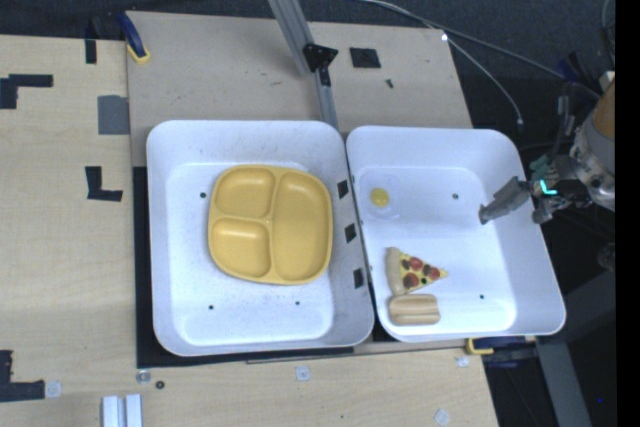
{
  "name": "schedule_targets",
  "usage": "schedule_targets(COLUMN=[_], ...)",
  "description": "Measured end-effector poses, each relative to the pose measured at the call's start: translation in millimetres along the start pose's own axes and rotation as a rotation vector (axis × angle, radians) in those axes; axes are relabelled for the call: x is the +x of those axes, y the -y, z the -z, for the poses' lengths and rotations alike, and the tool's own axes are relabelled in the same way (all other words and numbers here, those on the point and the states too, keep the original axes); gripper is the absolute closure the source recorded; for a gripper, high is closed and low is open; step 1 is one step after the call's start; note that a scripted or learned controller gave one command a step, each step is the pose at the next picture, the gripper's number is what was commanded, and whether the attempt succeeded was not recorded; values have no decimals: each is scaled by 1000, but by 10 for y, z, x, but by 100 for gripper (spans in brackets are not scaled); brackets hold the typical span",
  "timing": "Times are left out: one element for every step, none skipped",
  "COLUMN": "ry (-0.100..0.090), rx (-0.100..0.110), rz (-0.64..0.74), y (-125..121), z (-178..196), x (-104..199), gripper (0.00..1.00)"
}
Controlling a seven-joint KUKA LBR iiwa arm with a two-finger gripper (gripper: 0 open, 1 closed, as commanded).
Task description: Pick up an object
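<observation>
So the pick hasn't really started as far as I can tell: going left to right, the yellow divided plate (pixel 270 223) sits in the left bin (pixel 170 245), and in the right bin (pixel 500 155) there's a small yellow piece (pixel 379 198) near the wall shared with the left bin, then a pizza slice (pixel 411 270) and a bread roll (pixel 413 309) toward that bin's near edge, all lying loose. The gripper (pixel 500 206) hangs over the right bin's right side, well apart from them, touching nothing, and I can't tell how wide it's open
</observation>
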State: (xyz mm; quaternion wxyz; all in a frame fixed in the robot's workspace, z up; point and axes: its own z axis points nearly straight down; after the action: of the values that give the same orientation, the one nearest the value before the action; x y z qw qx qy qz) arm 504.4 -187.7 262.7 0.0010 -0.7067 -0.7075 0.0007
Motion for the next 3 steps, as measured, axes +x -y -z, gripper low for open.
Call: schedule_targets(ry=[0,-1,-1], rx=[-1,4,4], rz=[0,-1,0], y=[-2,88,86], z=[3,-502,-955], x=[0,55,121], gripper=[0,0,0])
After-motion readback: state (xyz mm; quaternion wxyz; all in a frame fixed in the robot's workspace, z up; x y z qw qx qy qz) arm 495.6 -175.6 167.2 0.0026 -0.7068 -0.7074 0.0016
